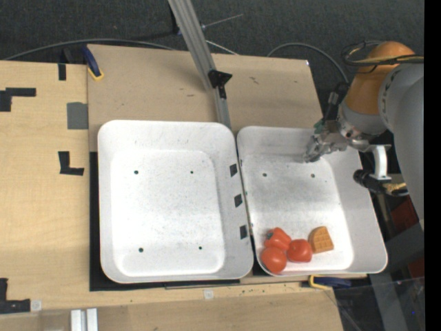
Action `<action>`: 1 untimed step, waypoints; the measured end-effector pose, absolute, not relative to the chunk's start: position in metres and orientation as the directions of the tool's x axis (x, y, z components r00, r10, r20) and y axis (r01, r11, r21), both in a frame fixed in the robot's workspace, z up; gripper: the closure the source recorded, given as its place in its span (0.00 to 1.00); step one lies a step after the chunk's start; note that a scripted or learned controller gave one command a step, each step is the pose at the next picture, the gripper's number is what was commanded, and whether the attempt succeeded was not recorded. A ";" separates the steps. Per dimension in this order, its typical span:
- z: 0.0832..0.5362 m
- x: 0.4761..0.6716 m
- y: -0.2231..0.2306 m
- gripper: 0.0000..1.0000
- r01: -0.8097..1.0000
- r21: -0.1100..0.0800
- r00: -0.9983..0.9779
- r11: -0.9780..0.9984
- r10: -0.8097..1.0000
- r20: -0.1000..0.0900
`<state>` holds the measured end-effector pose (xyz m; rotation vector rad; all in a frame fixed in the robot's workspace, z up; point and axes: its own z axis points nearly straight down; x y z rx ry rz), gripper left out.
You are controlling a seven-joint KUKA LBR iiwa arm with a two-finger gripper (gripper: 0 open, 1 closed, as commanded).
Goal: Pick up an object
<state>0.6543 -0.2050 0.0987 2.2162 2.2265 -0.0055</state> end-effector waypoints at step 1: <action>0.152 0.659 -0.194 1.00 1.000 0.005 -0.002 0.002 1.000 -0.001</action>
